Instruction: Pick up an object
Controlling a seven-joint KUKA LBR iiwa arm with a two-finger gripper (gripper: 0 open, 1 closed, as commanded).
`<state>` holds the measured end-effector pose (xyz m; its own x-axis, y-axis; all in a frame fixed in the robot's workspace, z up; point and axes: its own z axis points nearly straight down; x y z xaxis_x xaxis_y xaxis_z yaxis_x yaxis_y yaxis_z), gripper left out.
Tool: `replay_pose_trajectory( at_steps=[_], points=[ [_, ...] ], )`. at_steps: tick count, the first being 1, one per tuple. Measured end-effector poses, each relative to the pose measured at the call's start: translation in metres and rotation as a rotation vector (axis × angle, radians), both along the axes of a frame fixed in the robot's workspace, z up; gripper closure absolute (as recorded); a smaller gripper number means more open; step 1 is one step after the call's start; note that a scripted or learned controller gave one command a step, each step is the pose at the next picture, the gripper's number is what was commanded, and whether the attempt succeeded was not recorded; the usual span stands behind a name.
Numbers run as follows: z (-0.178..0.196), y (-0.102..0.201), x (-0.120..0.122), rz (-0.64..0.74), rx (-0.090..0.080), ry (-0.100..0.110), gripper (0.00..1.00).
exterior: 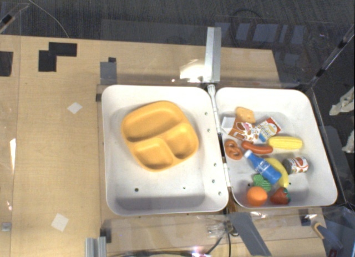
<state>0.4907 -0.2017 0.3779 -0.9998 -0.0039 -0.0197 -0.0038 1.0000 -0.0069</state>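
Sitting in the right bin (310, 111) is a pile of toy food: a yellow corn cob (285, 142), a red sausage (258, 149), a blue bottle (260, 166), an orange (256, 195) and a strawberry (280, 196). The left bin (116, 195) is holding a yellow divided plate (160, 134). Nothing is being lifted, so I am guessing the picking job is not started yet. I cannot tell what the claw is doing. Everything is waiting on the worktop (50, 156).
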Motion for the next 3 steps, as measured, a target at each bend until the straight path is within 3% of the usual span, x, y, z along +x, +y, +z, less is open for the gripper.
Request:
replay_pose_trajectory(
  at_steps=[1, 2, 3],
  points=[
    [-0.16, -0.001, 0.105, -0.027, 0.01, 0.024, 0.0],
    [-0.138, -0.004, 0.085, 0.2, 0.002, 0.011, 0.0],
    [-0.245, -0.003, 0.045, -0.042, 0.008, 0.016, 0.0]
  ],
)
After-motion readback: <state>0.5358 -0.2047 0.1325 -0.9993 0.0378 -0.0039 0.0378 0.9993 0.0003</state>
